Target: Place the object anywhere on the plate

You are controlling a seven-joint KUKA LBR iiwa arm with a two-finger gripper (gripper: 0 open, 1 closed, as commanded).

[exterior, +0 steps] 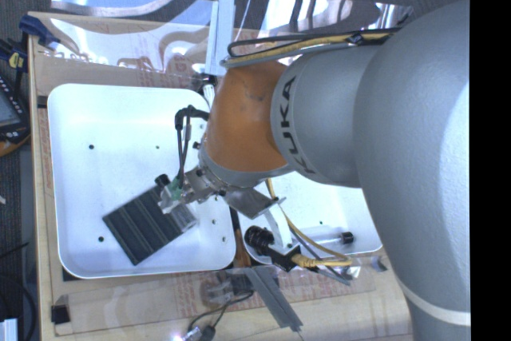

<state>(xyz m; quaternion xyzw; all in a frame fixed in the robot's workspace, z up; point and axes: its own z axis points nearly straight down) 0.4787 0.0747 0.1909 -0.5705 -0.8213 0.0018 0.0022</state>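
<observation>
We have the arm (319,116) reaching in over the two white bins, its gripper (177,196) low over the left bin (88,124). Directly beneath the gripper lies a dark, ribbed rectangular slab (144,226), flat on the bin floor and turned at a slant toward the near left corner. We take this slab to be the object in play, though we cannot say for sure whether it is the thing to carry or the plate itself; no other plate is plain to us. The gripper's tip sits at the slab's upper right end, touching it or just above it. We cannot tell how the jaws stand, since the wrist hardware hides them.

To do this step well, we want the jaws lined up across the slab's narrow width, not along its length, and centred, so it does not swing when lifted. We lower straight down, close gently, then check for a firm hold before rising. The right bin (359,247) is mostly hidden under the arm, with cables (307,255) trailing over its near rim, so we keep any transfer high and slow.
</observation>
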